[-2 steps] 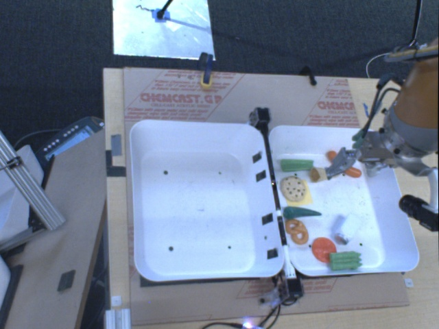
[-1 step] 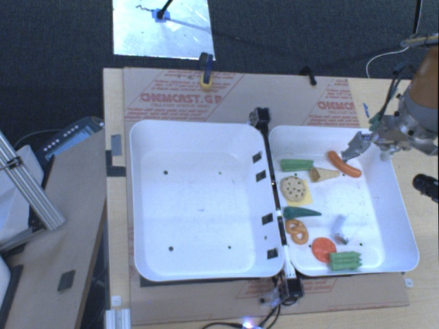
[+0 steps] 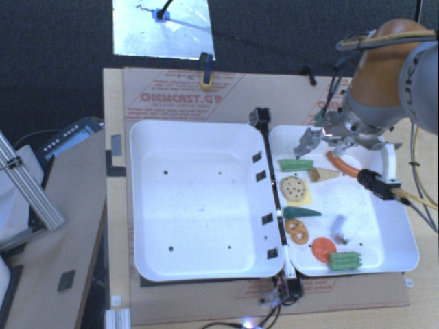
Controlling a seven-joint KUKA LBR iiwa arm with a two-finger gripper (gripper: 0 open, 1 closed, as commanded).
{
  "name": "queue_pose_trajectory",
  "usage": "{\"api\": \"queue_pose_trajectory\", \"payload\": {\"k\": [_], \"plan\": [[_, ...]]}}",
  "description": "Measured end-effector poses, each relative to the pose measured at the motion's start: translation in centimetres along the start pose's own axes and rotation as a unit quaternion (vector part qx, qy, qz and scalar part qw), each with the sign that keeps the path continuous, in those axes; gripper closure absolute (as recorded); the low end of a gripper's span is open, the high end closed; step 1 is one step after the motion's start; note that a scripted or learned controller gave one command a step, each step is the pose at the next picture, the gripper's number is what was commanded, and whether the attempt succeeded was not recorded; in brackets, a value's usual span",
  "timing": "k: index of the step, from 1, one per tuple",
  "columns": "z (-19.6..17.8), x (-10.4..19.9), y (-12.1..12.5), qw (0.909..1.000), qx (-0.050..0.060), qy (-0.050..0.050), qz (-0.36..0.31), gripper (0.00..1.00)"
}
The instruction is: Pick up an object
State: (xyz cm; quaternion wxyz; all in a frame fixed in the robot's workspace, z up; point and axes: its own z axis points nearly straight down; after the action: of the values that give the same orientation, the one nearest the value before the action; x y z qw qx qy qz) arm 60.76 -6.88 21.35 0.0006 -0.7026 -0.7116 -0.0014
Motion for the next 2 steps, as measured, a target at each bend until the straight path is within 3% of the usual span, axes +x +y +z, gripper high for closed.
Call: {"api": "queue_pose_trajectory", "payload": {"k": [1,2], "plan": [[-1.3,-0.6,0.0,1.0000,-0.002,-0.002,0.004,1.00],[-24.7,1.7,3.9,0.9999,-0.011,-0.003,0.003,1.00]]}}
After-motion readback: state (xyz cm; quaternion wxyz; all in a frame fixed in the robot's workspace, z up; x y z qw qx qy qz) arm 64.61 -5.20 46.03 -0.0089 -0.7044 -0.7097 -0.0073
